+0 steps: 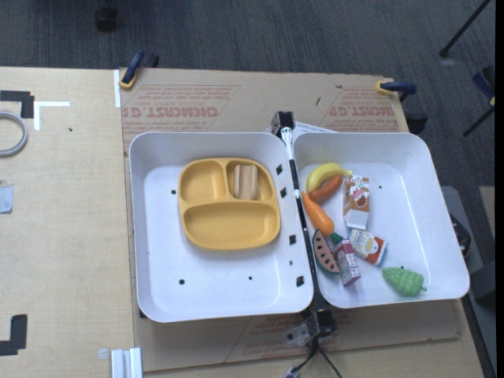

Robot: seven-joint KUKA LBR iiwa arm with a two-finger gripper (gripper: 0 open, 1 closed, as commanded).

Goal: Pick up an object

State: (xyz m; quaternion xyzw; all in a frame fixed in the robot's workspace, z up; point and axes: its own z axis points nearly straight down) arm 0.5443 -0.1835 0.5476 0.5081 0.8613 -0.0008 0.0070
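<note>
The right bin (425,187) holds several toy foods. A yellow banana (325,173) lies at its upper left beside a red-orange pepper (328,187). Below them an orange carrot (317,213) runs along the bin's left wall down to a watermelon slice (325,252). A tall white and red carton (357,201) sits mid-bin. A small box (368,246) and a dark pink box (348,264) lie below it. A green bumpy fruit (404,281) rests near the front right corner.
The left bin (157,282) carries a yellow divided plate (229,204) with a tan wooden block (245,182) in its upper right compartment. Black clips (283,122) join the bins at the back and front. Cardboard (181,105) lies under both bins on the wooden bench.
</note>
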